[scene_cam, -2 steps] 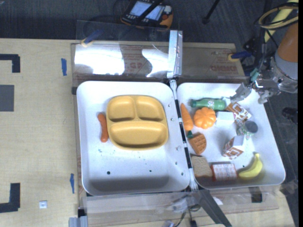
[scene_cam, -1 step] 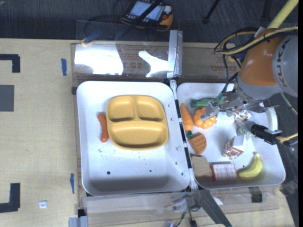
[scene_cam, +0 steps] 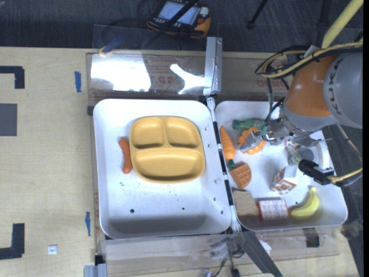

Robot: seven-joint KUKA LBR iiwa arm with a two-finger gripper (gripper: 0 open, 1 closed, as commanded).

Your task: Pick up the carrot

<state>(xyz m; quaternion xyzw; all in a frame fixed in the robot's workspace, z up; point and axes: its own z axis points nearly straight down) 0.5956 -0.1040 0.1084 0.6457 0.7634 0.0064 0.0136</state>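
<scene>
An orange tapered carrot [scene_cam: 228, 143] lies in the right bin [scene_cam: 331, 180], along its left wall and pointing toward the back. My gripper [scene_cam: 259, 141] is low in the back part of that bin, a short way to the carrot's right. It sits over a small orange piece [scene_cam: 249, 136] next to a green leafy piece [scene_cam: 248, 123]. The arm's orange band [scene_cam: 308, 94] and grey wrist hang over the bin's back right corner. Nothing visibly lifted shows in the gripper.
In the right bin also lie a ridged orange-brown pastry [scene_cam: 241, 174], a bread slice [scene_cam: 245, 201], a red-labelled can [scene_cam: 272, 209], a banana [scene_cam: 307, 204] and a small carton [scene_cam: 284, 181]. The left bin [scene_cam: 109, 172] holds a yellow divided plate [scene_cam: 167, 149] and an orange sausage [scene_cam: 125, 155].
</scene>
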